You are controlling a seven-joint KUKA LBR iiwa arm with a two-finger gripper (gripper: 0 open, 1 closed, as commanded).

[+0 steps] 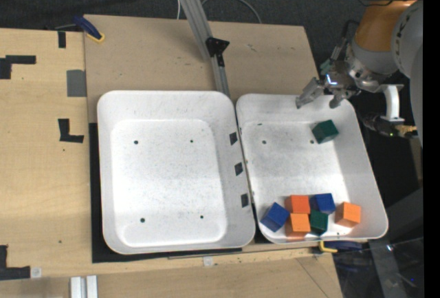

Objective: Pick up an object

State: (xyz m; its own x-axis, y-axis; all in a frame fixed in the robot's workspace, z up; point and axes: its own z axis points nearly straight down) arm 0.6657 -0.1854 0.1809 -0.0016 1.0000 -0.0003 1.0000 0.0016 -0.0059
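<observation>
**Blocks crowd the near edge; one green block sits apart under the gripper**

Nearest the camera, the right bin (364,173) holds a tight cluster along its near wall: a blue block (275,215) at the left, an orange block (298,203) and a second orange block (299,223) beside it, a dark blue block (323,202), a dark green block (318,221) and an orange block at the corner (348,213). Most of them touch their neighbours. The bin floor beyond them is open, speckled white plastic. The left bin (110,152), with rounded corners, shows only small dark dots on its floor. Farther back, a lone green block (324,131) lies tilted near the far right wall, well apart from the cluster. Just beyond it, the gripper (319,96) hangs over the bin's far rim, fingers spread apart with nothing between them.
</observation>
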